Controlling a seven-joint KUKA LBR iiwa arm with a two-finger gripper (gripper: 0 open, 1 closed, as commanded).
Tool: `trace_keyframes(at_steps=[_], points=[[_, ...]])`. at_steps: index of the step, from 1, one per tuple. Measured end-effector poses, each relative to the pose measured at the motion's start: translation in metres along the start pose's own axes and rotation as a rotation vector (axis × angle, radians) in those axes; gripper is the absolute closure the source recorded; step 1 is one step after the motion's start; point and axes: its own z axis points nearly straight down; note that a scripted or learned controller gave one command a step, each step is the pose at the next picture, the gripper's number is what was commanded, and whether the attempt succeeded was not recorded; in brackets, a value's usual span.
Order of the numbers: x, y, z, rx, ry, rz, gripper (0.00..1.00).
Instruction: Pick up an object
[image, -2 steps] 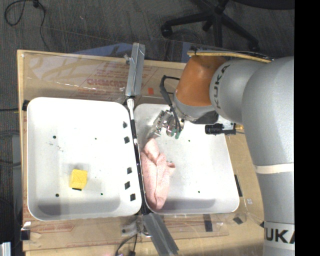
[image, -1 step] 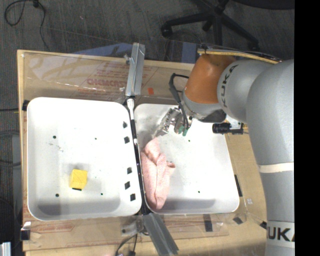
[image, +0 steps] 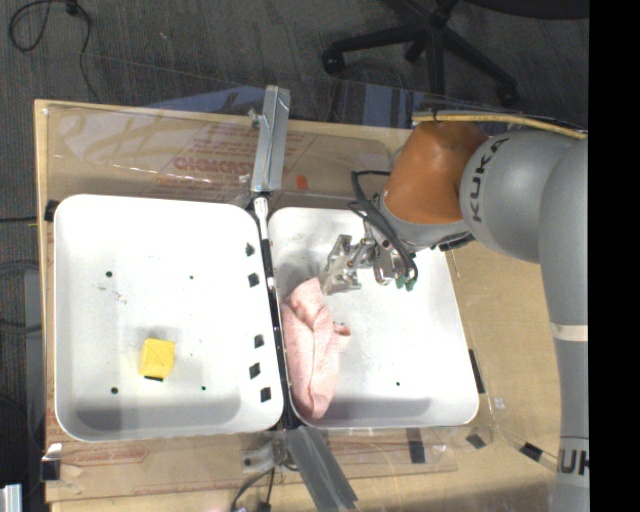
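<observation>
1. Reaching in from the right of the frame, the grey arm (image: 540, 190) bends over the right bin (image: 440, 340); its orange band (image: 425, 180) sits at upper centre-right, above the bin's far rim.
2. Gripper (image: 345, 268) hangs over the upper-left part of the right bin, just right of the divider between the two bins. Metal fingers point toward the lower left of the frame.
3. Claw state: cannot tell. The finger parts merge into one bright cluster against the white bin floor, and no object can be made out between them.
4. Pink cloth (image: 310, 345) lies crumpled in the right bin, along its left wall, running from just below the gripper down to the bin's lower-left corner. Its upper end is just beside the fingertips; whether they touch cannot be resolved.
5. Yellow block (image: 157, 358) lies in the left bin (image: 90, 240), lower-left part of its floor, well apart from the gripper and the cloth.
6. Small dark specks dot both bin floors.
7. Dark cables (image: 375, 215) loop from the wrist toward the gripper; a small green part (image: 407, 284) shows just right of the gripper.
8. Both bins rest on a cardboard-coloured bench (image: 150, 150). A metal bar (image: 268, 140) runs up from the divider toward the top centre of the frame.
</observation>
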Motion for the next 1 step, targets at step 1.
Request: trace_keyframes(at_steps=[1], points=[[-0.0185, -0.0203, -0.0017, 0.002, -0.005, -0.395, 1.00]])
